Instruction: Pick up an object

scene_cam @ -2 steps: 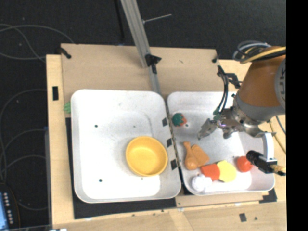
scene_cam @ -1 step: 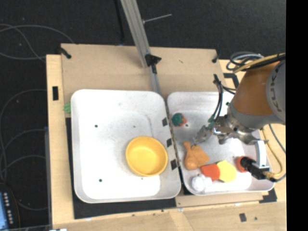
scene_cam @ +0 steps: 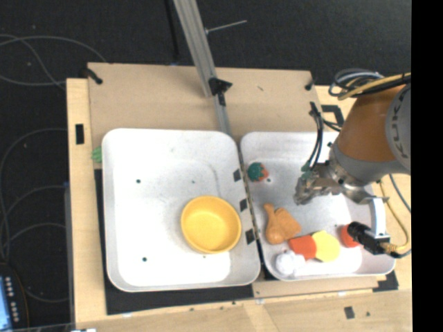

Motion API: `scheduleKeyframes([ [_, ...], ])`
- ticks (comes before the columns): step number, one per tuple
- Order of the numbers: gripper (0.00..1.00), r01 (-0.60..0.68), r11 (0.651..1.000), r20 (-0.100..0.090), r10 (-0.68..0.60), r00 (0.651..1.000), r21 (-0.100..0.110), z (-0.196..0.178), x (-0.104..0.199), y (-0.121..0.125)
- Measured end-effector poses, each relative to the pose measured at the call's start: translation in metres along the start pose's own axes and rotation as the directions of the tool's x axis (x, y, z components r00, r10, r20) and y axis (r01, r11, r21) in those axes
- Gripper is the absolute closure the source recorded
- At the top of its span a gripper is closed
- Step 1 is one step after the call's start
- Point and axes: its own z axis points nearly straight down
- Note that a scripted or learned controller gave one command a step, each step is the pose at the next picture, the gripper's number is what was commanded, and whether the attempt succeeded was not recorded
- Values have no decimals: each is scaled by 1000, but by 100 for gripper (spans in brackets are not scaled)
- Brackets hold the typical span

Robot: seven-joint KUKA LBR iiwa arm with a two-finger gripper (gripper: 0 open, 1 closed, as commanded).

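In the camera view my gripper (scene_cam: 309, 187) hangs over the middle of the right bin (scene_cam: 291, 147), below the orange wrist band. Below and left of it lies an orange-tan toy (scene_cam: 279, 225). Along the bin's near edge sit a red-orange block (scene_cam: 302, 245), a yellow piece (scene_cam: 327, 246), a white object (scene_cam: 287, 263) and a small red-orange object (scene_cam: 348, 235). A small green and orange ball (scene_cam: 257, 172) rests at the bin's left side. A yellow bowl (scene_cam: 210, 224) stands in the left bin (scene_cam: 152, 164). Nothing shows between the fingers.
A metal pole (scene_cam: 201, 47) slants up from the seam between the bins. Black clips (scene_cam: 243, 205) line that seam. Cables (scene_cam: 353, 81) loop by the arm at the right. The bench's wooden border (scene_cam: 180, 88) surrounds both bins.
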Motion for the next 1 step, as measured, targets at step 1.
scheduleKeyframes([
  [1,100,2,1000,2,-2,1000,-3,-58,-6,-5],
])
